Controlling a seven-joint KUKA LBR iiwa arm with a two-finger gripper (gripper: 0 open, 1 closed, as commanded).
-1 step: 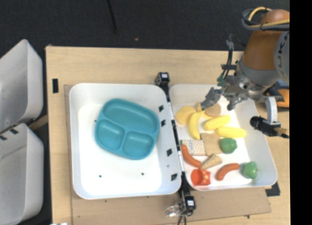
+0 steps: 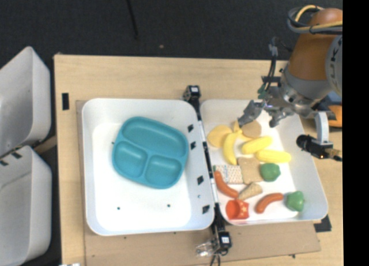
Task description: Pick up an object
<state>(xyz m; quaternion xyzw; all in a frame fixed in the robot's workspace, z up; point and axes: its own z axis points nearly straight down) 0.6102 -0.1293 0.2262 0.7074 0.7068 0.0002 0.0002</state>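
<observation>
The right bin (image 2: 308,169) holds a crowd of toy foods: a tan round piece (image 2: 251,129) at its upper middle, a banana (image 2: 231,146), a yellow round piece (image 2: 217,136), two yellow oblongs (image 2: 266,150), a cracker (image 2: 249,170), green pieces (image 2: 269,171), sausages (image 2: 268,202) and a red piece (image 2: 237,209) toward the lower edge. The end effector (image 2: 264,115) hangs just above the tan piece, fingers spread and released, gripping nothing. The left bin (image 2: 92,201) contains a teal divided plate (image 2: 150,152). Both bins sit on the wooden surface (image 2: 127,74). No writing is legible.
</observation>
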